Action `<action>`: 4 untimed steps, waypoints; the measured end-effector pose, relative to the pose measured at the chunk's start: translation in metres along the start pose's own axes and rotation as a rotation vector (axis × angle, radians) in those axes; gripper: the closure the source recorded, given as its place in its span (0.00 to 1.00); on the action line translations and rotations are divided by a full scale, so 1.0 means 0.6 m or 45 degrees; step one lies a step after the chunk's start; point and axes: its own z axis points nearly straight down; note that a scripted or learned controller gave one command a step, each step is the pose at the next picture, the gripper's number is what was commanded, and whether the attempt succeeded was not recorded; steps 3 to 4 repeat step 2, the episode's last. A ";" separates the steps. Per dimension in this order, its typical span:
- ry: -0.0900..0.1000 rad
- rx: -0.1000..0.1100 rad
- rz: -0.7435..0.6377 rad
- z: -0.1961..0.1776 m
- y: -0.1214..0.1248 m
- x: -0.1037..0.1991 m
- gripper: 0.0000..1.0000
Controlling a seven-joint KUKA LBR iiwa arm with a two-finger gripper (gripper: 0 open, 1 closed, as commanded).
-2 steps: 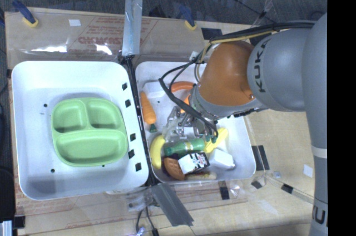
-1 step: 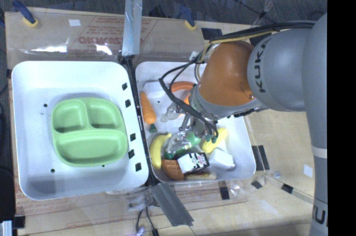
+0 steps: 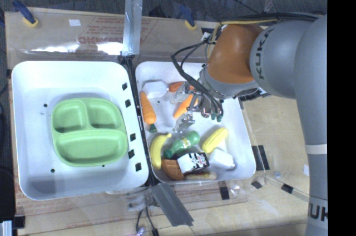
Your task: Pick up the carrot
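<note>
- The carrot point(image 3: 148, 109) lies along the left wall of the right bin point(image 3: 245, 143), a long orange piece with its length running up and down the view, well to the left of the end effector point(image 3: 201, 108) and not touching it.
- The end effector hangs over the middle of the right bin, below the orange band point(image 3: 232, 54) of the arm; whether it is open or closed cannot be told from this slant.
- A smaller orange piece point(image 3: 181, 108) sits just left of the end effector, tilted, and it is not clear whether anything grips it.
- Another orange piece point(image 3: 177, 86) lies above and to the left of the end effector, near the bin's top wall.
- Below the end effector lie a green item point(image 3: 182, 144), a yellow corn cob point(image 3: 214, 139) to its right, and a banana point(image 3: 157, 149) to its left.
- Further below sit a brown item point(image 3: 171, 168), a dark printed box point(image 3: 193, 162) and a white block point(image 3: 222, 159).
- Far left of the end effector, the left bin point(image 3: 33, 90) holds a green divided plate point(image 3: 88, 132).
- Both bins rest on the table point(image 3: 278, 118).
</note>
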 end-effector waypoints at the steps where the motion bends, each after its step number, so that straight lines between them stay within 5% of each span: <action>1: -0.003 -0.001 -0.011 -0.018 0.005 -0.002 1.00; 2: -0.006 -0.002 0.341 -0.141 0.080 0.017 1.00; 4: -0.006 -0.002 0.341 -0.141 0.080 0.017 1.00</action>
